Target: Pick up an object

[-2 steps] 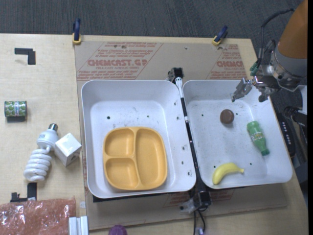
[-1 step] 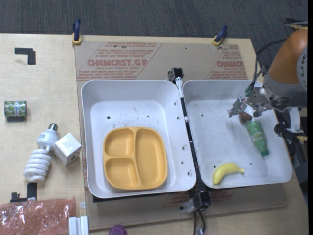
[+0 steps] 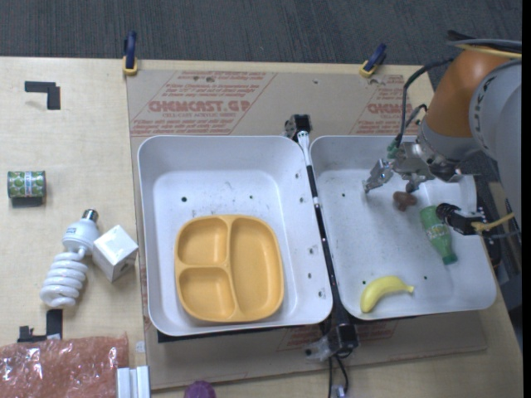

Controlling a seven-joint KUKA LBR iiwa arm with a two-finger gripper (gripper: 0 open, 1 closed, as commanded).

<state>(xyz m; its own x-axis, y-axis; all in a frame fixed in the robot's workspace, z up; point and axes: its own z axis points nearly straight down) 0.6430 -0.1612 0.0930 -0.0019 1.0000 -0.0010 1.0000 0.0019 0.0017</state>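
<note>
pink mesh bag [image 3: 62, 367] at the near left edge of the bench [image 3: 75, 148], spiral bulb [image 3: 68, 270] and white cube [image 3: 114, 252] just behind it. left bin [image 3: 158, 164] holds a yellow 3-section plate [image 3: 230, 268]. right bin [image 3: 332, 152] has a banana [image 3: 384, 292] near its front, a green bottle [image 3: 436, 233] by the right wall, a small brown object [image 3: 404, 198] just under the pincer [image 3: 383, 175]. pincer sits low in the bin's back part, prongs look spread, nothing between them.

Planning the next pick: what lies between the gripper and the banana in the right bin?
In the camera view, only bare white bin floor lies between the gripper and the banana. The green bottle and small brown object sit off to the right.
</note>
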